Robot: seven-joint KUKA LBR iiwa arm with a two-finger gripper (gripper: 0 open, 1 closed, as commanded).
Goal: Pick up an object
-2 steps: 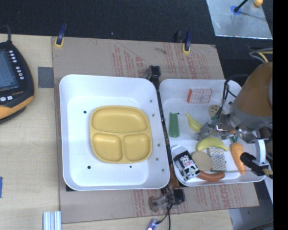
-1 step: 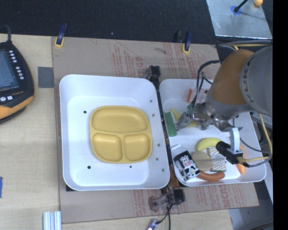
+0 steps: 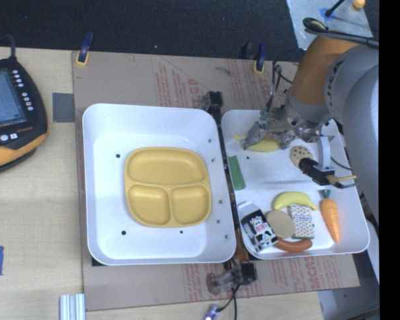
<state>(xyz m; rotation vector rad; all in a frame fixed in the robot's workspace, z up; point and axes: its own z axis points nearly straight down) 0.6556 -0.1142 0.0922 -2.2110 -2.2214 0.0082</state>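
Camera view, gripper: the gripper (image 3: 265,136) is low over the far end of the right bin (image 3: 280,176). From this angle I cannot tell whether it is spread or closed.
Task's thing: a yellow fruit piece (image 3: 267,147) lies directly under the gripper and is partly hidden by it. Contact between them cannot be judged.
Close by: a speckled round biscuit (image 3: 298,154) lies just to the right, and a green block (image 3: 236,172) lies along the bin's left wall.
Near end of bin: a banana (image 3: 293,199), a carrot (image 3: 329,220), a tan disc (image 3: 280,223), a printed card box (image 3: 302,222), a black-and-white piece (image 3: 257,227) and a red sausage (image 3: 293,245) are crowded together.
Left bin: the left bin (image 3: 107,179) holds a yellow divided plate (image 3: 168,185).
Bench: an orange-rimmed pendant (image 3: 10,115) sits at the left of the bench (image 3: 27,232).
Writing: red print on the cardboard sheet (image 3: 153,79) under the bins, too small to read.
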